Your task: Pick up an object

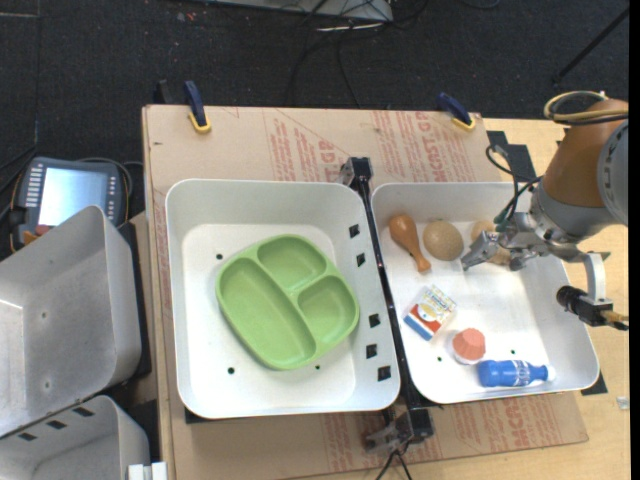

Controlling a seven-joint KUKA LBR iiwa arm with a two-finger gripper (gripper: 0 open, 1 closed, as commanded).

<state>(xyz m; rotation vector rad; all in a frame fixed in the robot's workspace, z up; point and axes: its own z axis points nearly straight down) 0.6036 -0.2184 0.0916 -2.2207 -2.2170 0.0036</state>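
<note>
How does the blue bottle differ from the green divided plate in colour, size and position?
The blue bottle is far smaller than the green divided plate. The bottle lies on its side near the front edge of the right bin, while the plate lies flat in the middle of the left bin. The bottle has other small things beside it; the plate lies alone. Both rest on a white bin floor, away from the gripper.

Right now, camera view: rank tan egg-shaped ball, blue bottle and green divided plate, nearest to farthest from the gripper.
1. Tan egg-shaped ball: right bin, just left of the gripper.
2. Blue bottle: same bin, by its front edge, below the gripper in the view.
3. Green divided plate: left bin, across the divider.
</note>
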